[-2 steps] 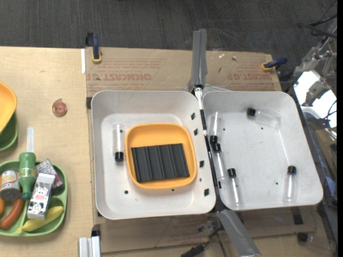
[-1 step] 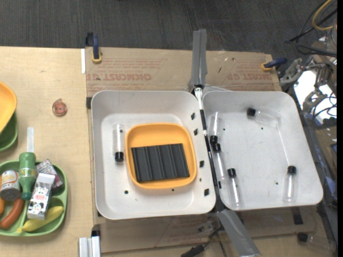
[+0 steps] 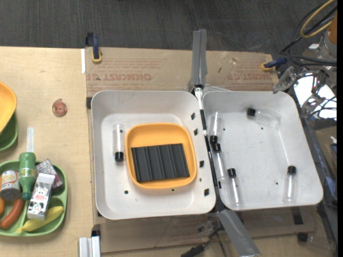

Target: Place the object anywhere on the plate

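An orange plate with rounded corners lies in the middle of the left white bin. A dark grey ribbed rectangular block rests flat on the plate and covers most of its lower half. Just left of the plate, a clear vial with a black cap lies on the bin floor.
The right bin holds several clear black-capped vials, among them one at the top, one at the lower left and one at the lower right. A green tray of toy food sits far left. Cables hang at the right.
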Robot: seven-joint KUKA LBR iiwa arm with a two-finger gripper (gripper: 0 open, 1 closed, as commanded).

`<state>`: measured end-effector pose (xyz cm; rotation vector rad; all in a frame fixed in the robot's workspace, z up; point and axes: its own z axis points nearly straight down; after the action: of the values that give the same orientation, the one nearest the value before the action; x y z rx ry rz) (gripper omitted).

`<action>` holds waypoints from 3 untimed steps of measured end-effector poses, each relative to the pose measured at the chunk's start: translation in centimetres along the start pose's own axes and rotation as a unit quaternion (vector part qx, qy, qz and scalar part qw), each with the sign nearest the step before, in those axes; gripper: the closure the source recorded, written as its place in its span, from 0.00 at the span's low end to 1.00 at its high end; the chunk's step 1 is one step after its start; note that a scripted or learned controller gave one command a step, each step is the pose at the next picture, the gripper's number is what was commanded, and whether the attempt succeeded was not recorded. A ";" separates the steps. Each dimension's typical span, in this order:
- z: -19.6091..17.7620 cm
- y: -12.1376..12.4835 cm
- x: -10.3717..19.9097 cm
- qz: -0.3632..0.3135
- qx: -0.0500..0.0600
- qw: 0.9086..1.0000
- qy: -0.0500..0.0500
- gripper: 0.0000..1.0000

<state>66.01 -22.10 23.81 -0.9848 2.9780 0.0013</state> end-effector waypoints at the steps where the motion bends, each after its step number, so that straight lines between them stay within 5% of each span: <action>1: -1.4 0.0 0.0 -0.156 0.001 0.988 -0.001 0.00; 3: -0.2 0.0 0.0 -0.379 0.000 0.925 -0.001 0.00</action>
<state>66.01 -22.06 23.98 -2.0395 2.3815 0.0001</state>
